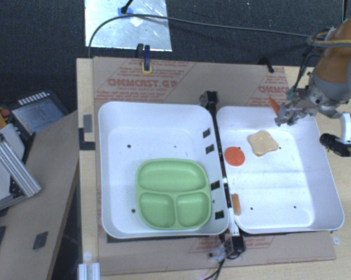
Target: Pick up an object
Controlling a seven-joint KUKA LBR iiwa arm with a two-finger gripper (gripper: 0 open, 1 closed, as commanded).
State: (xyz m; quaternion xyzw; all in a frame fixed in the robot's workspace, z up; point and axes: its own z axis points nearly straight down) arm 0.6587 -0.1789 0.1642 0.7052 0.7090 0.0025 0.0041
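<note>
Over right bin's far edge: I see the gripper (285,118); finger state I cannot tell.
Right bin (292,217): tan piece (262,142) near far edge, red disc (234,156) by left wall.
Left bin (158,118): green tray (173,192), near edge.

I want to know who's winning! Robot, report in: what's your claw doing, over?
Gripper above right bin's far edge, nothing seen held. Tan slice and red disc lying loose. Nothing blocking them.

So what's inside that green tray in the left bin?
Nothing that I can see: the green tray shows three bare compartments. It lies in the left bin, and the bin floor beneath it is covered.
</note>
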